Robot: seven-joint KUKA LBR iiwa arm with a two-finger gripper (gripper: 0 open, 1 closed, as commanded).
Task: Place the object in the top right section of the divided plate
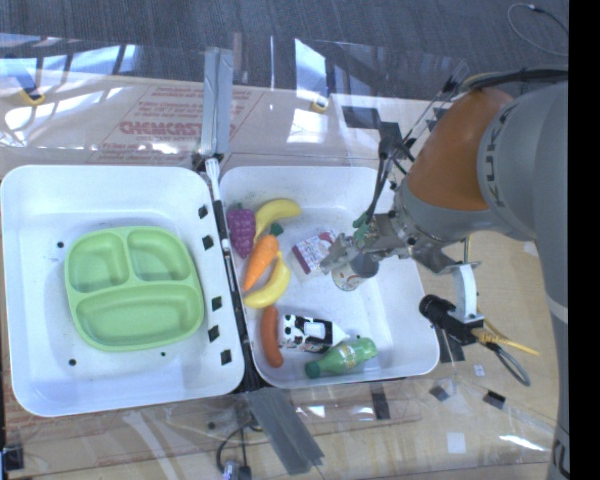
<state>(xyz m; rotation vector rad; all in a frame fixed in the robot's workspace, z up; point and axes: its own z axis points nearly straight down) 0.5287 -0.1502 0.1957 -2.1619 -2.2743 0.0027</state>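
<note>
- Currently the grey two-finger gripper (348, 264) hangs low in the right white bin (405, 353), above a small red-and-white packet (310, 252); can't tell whether it's apart or closed, and nothing visibly held.
- Which object is the target isn't clear; the packet is the likely candidate, lying just right of the orange plastic carrot (261, 260).
- Descend straight and stay clear of the yellow plastic banana (277, 211).
- Confirm the grasp before lifting.
- Goal: the light-green divided plate (132, 287) in the left white bin (40, 368), top right section; carry high over the divider between the bins.

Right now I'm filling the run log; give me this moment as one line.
end effector: over right bin, beside packet | plate: left bin, bare | nothing placed yet
</note>
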